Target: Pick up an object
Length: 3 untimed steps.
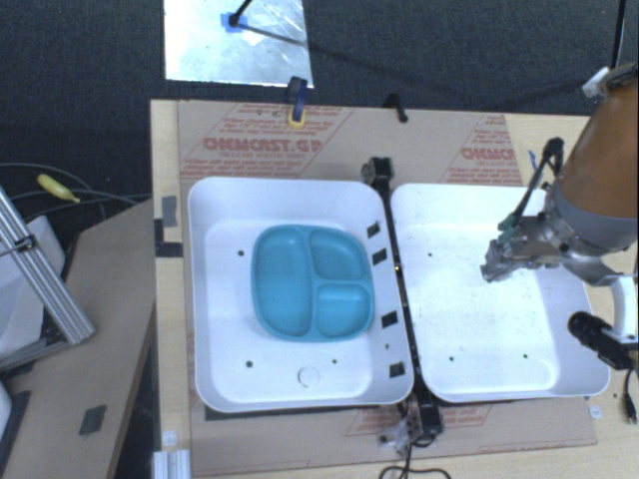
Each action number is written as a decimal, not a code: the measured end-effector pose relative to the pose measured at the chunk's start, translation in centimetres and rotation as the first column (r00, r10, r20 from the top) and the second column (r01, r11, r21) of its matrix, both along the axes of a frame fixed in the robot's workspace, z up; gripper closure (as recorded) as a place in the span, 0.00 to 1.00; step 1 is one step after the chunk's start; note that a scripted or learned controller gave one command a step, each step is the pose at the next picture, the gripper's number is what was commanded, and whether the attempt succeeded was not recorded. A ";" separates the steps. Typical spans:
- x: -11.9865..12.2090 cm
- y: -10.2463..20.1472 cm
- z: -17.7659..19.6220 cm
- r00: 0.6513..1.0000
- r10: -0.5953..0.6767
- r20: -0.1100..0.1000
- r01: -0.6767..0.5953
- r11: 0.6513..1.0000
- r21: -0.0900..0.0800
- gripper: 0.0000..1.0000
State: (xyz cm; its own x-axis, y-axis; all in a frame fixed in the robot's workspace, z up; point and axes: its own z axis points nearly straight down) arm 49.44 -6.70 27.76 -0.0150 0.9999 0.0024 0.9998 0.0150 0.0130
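The table (pixel 329 133) carries two shallow white bins side by side, and the black divider (pixel 391 267) running between them serves as the landmark here. Just left of the divider lies the left bin (pixel 225 367), and inside it, near its middle, rests a blue plate (pixel 312 282) with three compartments: one long section on the side away from the divider and two smaller ones on the side nearer it. The plate lies flat on the bin floor, apart from the bin walls, and its nearest edge comes close to the divider without touching it. A small pale round thing (pixel 308 375) lies on the bin floor below the plate, toward the front wall; what it is cannot be told.

Just right of the divider lies the right bin (pixel 469 377). Its floor shows only small dark specks and a few dark dots.

The arm (pixel 604 178) reaches in from the right, its brown-orange band above the wrist. Its hand (pixel 496 267) hangs over the right bin, well to the right of the divider and toward that bin's far-right half, pointing down and leftward. Whether its grip is wide or narrow cannot be told, since the tips blur into a dark grey mass against the white floor. Nothing can be seen between them. The plate is well apart from the hand, on the other side of the divider.

Beyond the bins, farther from the divider's top end, a shiny sheet (pixel 240 28) lies on the dark floor.
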 end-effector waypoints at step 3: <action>-0.9 27.2 18.7 1.000 0.004 -0.002 -0.004 1.000 0.005 1.00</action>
